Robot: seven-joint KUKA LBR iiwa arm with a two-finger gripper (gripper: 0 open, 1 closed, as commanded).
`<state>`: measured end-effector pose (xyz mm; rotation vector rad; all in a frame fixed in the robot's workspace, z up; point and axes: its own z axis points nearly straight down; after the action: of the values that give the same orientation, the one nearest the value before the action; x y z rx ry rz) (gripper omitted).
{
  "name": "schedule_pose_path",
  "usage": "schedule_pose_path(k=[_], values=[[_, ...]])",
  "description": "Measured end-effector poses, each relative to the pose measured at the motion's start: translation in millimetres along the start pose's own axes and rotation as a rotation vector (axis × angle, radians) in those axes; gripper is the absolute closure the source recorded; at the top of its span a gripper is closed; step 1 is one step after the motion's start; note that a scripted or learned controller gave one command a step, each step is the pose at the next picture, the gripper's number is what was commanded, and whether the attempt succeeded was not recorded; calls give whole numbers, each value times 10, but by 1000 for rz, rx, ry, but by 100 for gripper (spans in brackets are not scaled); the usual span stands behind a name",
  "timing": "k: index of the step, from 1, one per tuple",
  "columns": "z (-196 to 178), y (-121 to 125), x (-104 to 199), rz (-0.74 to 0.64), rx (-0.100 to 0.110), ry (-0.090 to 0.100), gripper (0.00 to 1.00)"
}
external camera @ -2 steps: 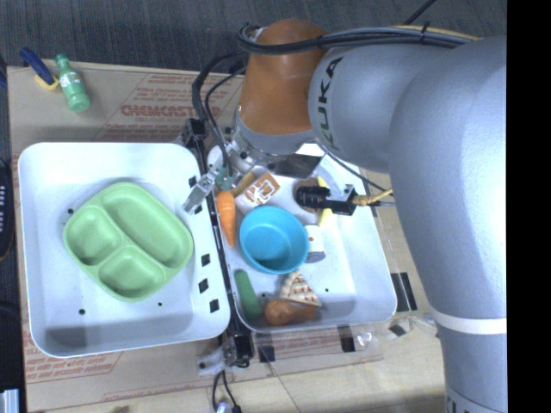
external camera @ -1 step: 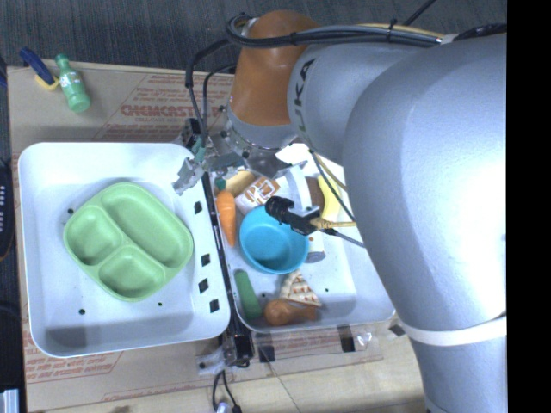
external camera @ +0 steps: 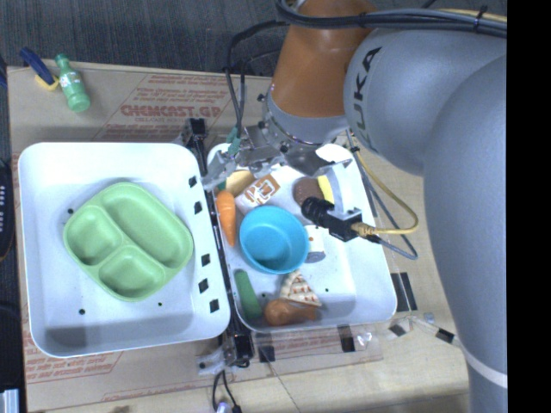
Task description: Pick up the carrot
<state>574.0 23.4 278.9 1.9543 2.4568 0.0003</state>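
We see the arm reaching in from the right, its orange band and grey wrist hanging over the far end of the right bin. The pincer sits low at that bin's far left corner, just beyond the carrot; we cannot tell how it is set, since the wrist hides most of it. The carrot lies lengthwise along the right bin's left wall, near its far half, with nothing gripping it that we can make out. Just to its right rests a blue bowl, open side up, near the middle of the bin. Toward the near left corner of the same bin lies a green cucumber-like piece, and beside it, along the near wall, a brown sausage-shaped item with a wedge of patterned toy food touching it. A small printed box lies just beyond the bowl. The left bin carries a green divided tray tilted across its middle. On the bench's far left corner lies a small green bottle.
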Motion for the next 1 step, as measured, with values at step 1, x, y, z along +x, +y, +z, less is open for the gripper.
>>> schedule_pose_path(k=[1], values=[[905,232,-380,-182,15,2,0]])
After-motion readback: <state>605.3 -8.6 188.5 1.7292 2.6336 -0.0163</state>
